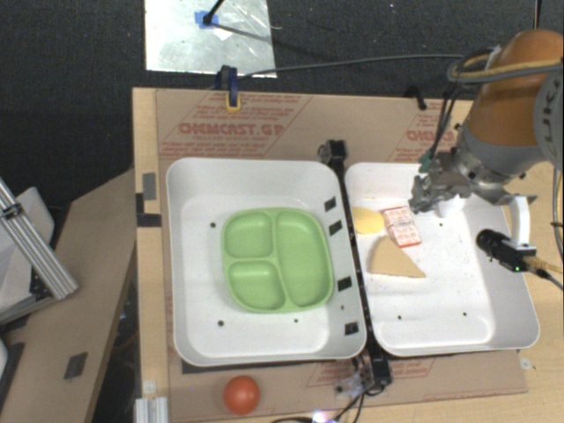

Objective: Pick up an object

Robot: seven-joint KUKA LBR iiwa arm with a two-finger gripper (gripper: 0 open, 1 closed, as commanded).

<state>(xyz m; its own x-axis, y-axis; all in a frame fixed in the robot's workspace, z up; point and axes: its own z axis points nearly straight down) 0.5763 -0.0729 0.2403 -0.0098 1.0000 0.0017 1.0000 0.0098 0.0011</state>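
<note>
We were looking at a robotics lab bench, not a home. Two white bins (pixel 357 263) sat clamped together on a sheet of protective board (pixel 264 126) printed with a maker's name. Black cloth (pixel 70 77) hung behind, cables (pixel 352 60) ran across it, an aluminium rail (pixel 35 249) lay at the left, and an industrial arm (pixel 515 104) reached in.

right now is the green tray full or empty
Empty: the green tray lies in the left bin, and all three compartments show bare green.
</note>
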